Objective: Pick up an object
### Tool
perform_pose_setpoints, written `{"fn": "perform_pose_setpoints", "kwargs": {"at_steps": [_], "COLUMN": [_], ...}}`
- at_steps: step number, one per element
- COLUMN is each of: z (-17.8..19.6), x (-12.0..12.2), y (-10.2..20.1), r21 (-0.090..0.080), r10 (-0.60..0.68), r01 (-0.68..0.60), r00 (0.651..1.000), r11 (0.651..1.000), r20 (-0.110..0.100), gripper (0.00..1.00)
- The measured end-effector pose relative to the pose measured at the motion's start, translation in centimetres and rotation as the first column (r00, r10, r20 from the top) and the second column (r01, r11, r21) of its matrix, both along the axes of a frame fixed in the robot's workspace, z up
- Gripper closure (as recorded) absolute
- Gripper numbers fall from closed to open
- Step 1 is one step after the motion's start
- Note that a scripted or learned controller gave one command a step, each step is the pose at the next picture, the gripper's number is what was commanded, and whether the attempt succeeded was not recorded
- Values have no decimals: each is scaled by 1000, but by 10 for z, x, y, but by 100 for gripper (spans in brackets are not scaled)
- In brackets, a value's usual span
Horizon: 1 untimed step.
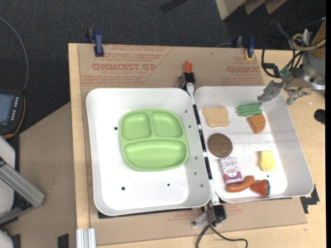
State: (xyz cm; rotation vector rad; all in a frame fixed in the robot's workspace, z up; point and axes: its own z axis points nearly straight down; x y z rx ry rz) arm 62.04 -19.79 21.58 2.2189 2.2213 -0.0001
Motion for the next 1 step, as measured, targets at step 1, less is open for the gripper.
{"fn": "perform_pose_setpoints", "kwargs": {"at_steps": [1], "z": [-134], "x": [-15], "y": [-10], "r21": [4], "r10": [-2], "r01": [2], "r00": [1000], "r11": [1000], "r20": [-11], "gripper": [0]}}
